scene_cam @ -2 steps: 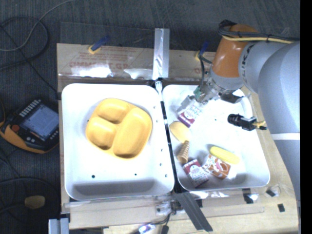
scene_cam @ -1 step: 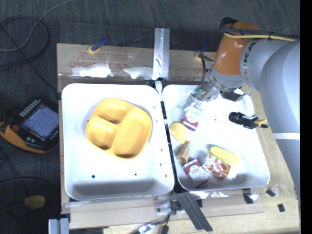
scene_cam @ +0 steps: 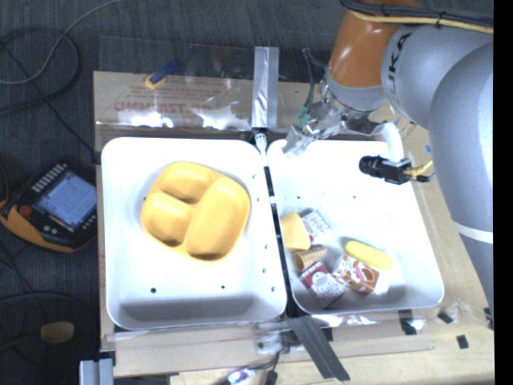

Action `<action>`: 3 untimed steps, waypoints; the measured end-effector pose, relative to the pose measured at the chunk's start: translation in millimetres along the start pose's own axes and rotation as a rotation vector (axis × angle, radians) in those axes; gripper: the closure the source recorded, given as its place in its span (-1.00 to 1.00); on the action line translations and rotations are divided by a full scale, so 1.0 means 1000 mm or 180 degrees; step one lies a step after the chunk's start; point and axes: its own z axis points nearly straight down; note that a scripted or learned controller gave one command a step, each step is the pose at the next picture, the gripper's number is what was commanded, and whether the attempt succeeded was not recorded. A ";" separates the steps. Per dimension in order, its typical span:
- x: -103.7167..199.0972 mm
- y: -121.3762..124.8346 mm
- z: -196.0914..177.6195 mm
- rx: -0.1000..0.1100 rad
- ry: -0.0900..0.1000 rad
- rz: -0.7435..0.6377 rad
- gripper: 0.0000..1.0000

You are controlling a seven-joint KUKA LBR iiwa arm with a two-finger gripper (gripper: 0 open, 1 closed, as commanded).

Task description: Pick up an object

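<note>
- Looking down on the bench, I see the gripper [scene_cam: 298, 140] at the far rim of the right bin [scene_cam: 417, 239], close to the divider between the two bins.
- From this angle I cannot tell how its jaws stand, and I see nothing between them.
- Behind it, the grey arm [scene_cam: 449, 79] with its orange band [scene_cam: 361, 38] fills the upper right of my view.
- My candidate objects sit in a cluster at the near end of the right bin, well apart from the gripper: a yellow wedge [scene_cam: 293, 231], a small printed packet [scene_cam: 317, 223], a ridged brown cone [scene_cam: 309, 257], a red-and-white packet [scene_cam: 322, 283], and a red-labelled tub with a yellow lid [scene_cam: 365, 267].
- In the left bin [scene_cam: 128, 295] I see one large yellow lumpy object [scene_cam: 195, 209], lying near its middle.
- On the floor to the left lies a handheld controller [scene_cam: 54, 207].
</note>
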 end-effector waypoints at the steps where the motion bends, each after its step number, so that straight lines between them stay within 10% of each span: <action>1: -0.016 -0.006 -0.024 -0.0001 -0.0009 -0.0892 1.00; 3: 0.014 0.005 -0.004 0.0005 -0.0005 -0.1227 1.00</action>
